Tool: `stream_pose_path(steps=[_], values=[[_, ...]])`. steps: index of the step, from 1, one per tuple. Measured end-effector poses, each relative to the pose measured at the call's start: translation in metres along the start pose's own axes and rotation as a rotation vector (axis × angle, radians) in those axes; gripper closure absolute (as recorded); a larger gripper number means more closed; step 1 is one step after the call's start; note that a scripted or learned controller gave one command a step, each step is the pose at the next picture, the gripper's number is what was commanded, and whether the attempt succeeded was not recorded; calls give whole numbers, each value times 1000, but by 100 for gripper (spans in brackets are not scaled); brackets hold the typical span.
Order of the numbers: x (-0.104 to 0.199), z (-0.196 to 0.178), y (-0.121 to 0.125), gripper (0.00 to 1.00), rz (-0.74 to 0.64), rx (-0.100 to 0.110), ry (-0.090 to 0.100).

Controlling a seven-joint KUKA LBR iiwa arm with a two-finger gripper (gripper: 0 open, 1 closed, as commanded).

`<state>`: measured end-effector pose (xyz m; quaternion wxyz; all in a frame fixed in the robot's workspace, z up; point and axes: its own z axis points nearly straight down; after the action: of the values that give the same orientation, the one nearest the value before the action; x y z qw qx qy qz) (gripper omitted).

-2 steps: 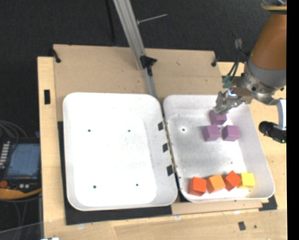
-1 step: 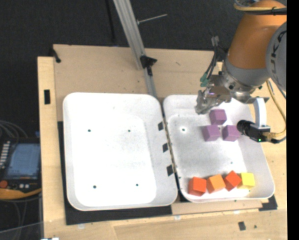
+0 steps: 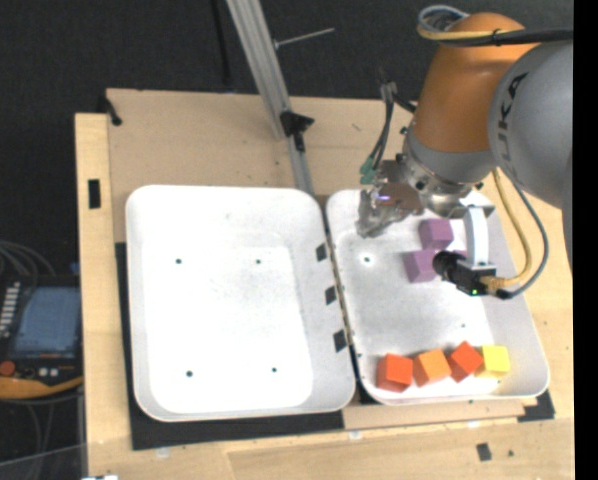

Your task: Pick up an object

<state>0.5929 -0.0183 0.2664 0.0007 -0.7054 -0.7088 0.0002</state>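
The wooden bench [image 3: 209, 148] spans the middle of the frame and carries two shallow white bins side by side. The left bin [image 3: 229, 298] lies at centre left, its floor bare but for a few dark dots. The right bin [image 3: 429, 318] sits at centre right, touching it along a shared edge marked by small black clips, and it holds all the loose pieces.

The grey arm with its orange band [image 3: 469, 78] comes in from the upper right and hangs over the top of the right bin, presumably because that is where the things to pick are. Its gripper [image 3: 379, 208] points down near the bin's upper left corner, close to the dividing edge. The view is too small and dark there to show how the claw is set, so I cannot tell, and nothing can be made out in it.

A slanted metal rod [image 3: 264, 68] runs from the top centre down to the bins' junction; it looks like a fixed support.

Two purple blocks [image 3: 429, 248] lie just right of the gripper, near each other and partly beside a white and black wrist fitting [image 3: 474, 258]. They seem the nearest candidates for a pick.

Along the bin's lower edge stands a row of small blocks, touching or nearly so: red-orange block [image 3: 394, 371], orange block [image 3: 432, 366], red block [image 3: 466, 358] and yellow block [image 3: 496, 358], well apart from the gripper.
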Motion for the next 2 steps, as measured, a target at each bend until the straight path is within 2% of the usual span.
stream_pose_path(steps=[1, 2], values=[[45, 14, -10, 100, -1, 0, -1], [104, 11, -15, 100, -3, -2, 1]])
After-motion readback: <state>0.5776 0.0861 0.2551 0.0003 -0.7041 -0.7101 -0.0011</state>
